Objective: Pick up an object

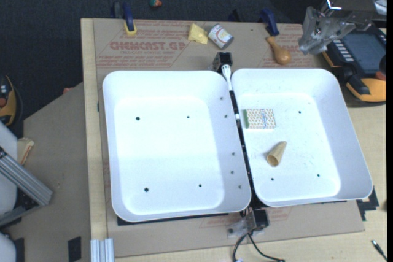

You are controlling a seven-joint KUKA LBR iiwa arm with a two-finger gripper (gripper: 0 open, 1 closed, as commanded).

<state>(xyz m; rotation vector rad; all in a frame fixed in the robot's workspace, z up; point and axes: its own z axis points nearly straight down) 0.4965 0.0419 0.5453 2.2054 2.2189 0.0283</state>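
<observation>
So the tool is parked way up at the top right corner, off past the far edge of the right shallow white plastic bin, hanging over the brown cardboard sheet that covers the counter. It's a metal-looking thing and honestly I can't tell from this angle how it's set, too small and cluttered up there. Nothing visible in its grip.

Inside the right bin there are two things: a small flat rectangular packet with a speckled white face and a green edge, lying near the bin's left wall toward the middle, and a little tan cone-shaped piece lying on its side just below and a bit right of the packet. They're near each other but not touching.

The left shallow white plastic bin sits right against the right one.

Loose stuff on the cardboard beyond the bins: a yellow wedge-like chunk, a small white boxy object just beside it, and a tan wooden pear-shaped thing near the tool. Blue clamps hold the cardboard's far edge.
</observation>
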